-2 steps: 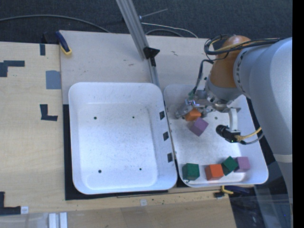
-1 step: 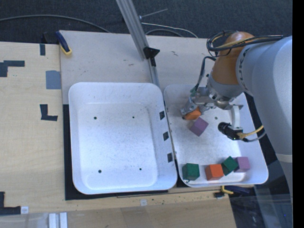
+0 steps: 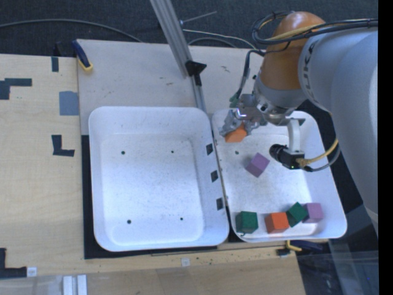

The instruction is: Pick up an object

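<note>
From my remote station, I see two shallow white bins side by side on the bench: the left bin (image 3: 104,165) shows a bare, speckled floor, while the right bin (image 3: 328,183) carries the blocks. Along the right bin's near edge sit a dark green block (image 3: 247,221), an orange block (image 3: 276,222), a second green block (image 3: 298,212) touching it, and a pale purple block (image 3: 314,211) by the near right corner. A purple cube (image 3: 258,164) lies tilted near the bin's middle, well apart from that row. The arm reaches in from the right, and its gripper (image 3: 236,129) hangs over the right bin's far left corner, its fingers pinching a small orange block (image 3: 235,135). That block is bright orange, partly hidden by the metal fingers, and appears lifted just above the bin floor, close to the wall shared with the left bin.
</note>
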`<state>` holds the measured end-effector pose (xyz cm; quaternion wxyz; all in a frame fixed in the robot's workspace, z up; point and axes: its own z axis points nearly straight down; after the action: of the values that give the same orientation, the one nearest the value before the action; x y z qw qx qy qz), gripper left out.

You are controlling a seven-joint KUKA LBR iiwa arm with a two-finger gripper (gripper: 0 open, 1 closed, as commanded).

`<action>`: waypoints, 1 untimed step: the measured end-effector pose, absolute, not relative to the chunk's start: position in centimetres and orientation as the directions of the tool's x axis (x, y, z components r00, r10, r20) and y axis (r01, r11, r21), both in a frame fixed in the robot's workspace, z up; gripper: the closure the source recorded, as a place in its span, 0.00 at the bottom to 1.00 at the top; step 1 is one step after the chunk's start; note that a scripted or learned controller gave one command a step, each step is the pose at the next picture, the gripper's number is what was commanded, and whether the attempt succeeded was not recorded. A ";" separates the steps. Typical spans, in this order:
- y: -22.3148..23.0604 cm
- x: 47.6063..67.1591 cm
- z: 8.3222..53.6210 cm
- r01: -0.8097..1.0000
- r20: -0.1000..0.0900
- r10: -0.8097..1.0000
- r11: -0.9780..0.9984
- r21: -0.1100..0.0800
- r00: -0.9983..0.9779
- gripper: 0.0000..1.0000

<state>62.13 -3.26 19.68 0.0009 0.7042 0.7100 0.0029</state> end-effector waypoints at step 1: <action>-5.3 61.5 23.4 1.000 -0.001 1.000 0.001 0.002 -0.001 1.00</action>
<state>61.53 -5.28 23.40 0.0008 0.7067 0.7076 0.0003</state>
